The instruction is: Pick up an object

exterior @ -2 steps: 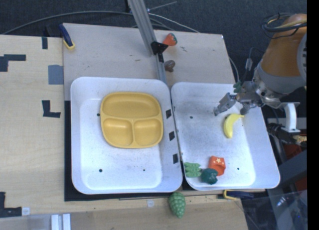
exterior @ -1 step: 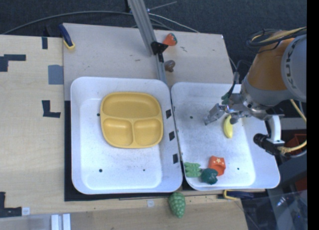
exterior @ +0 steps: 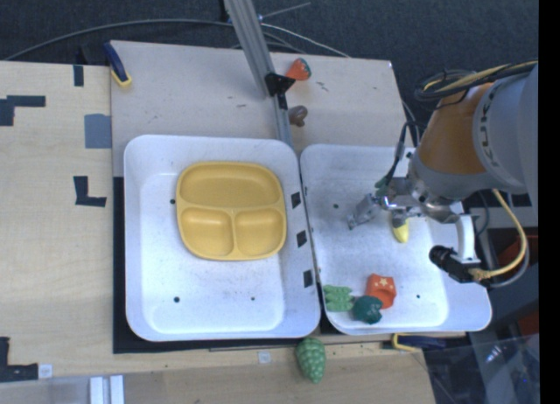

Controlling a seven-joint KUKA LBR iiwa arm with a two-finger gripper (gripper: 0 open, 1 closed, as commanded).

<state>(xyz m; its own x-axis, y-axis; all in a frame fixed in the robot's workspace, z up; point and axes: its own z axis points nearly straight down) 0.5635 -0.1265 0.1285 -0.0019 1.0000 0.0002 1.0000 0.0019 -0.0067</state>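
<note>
I'm at the approach step: my end effector [exterior: 372, 210], spread, hovers mid right bin [exterior: 337, 170]. Next I'd descend onto the yellow piece [exterior: 400, 233] near its right edge.

Even, bright overhead light, soft shadows, slightly grainy and soft, darker toward the corners.

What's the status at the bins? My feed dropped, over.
Gripper over right bin, nothing between fingers. Small yellow object just beside it. Orange toy and green toy at near edge. Nothing blocking.
</note>
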